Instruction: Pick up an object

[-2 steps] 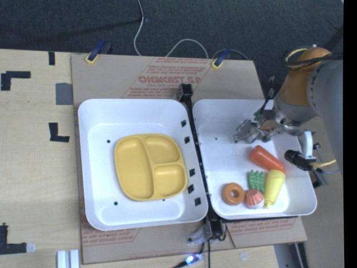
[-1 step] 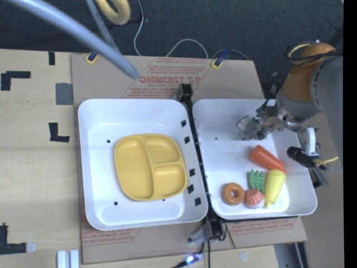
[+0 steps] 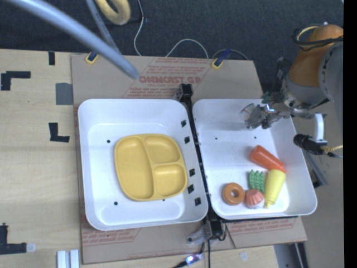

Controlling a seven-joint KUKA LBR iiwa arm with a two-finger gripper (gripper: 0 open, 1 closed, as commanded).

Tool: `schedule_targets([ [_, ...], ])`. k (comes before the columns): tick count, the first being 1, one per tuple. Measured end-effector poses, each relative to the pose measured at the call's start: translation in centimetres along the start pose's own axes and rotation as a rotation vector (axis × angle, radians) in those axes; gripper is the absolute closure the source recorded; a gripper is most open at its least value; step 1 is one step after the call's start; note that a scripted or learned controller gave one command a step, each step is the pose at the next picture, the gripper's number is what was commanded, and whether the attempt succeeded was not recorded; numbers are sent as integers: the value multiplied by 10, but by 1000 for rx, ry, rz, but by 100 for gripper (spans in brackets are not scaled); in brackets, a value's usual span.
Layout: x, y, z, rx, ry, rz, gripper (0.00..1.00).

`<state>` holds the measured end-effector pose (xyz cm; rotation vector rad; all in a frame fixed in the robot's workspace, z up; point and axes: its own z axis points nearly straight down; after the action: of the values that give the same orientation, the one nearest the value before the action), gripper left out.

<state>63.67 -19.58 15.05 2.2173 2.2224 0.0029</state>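
The gripper [image 3: 257,116] hovers over the right bin's [image 3: 223,121] far end; whether it is released or clenched, I cannot tell. The carrot [image 3: 267,158] lies nearest: descend straight, straddling its narrow width.

There is one camera, fixed above the tabletop [image 3: 33,149] and looking down at a slant. Both bins fit inside the picture — the left bin [image 3: 95,127] near the middle, the right bin [image 3: 223,121] beside it, toward the right. The camera stands far enough to take in bare tabletop on the left and dark floor [image 3: 234,15] along the top edge. The arm [image 3: 312,66] enters from the right side — its upper part is cut by the edge.
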Motion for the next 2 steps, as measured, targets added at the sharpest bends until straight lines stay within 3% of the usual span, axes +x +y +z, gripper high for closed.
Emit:
schedule_targets([
  [2, 6, 7, -90, 0, -1, 0, 100],
])
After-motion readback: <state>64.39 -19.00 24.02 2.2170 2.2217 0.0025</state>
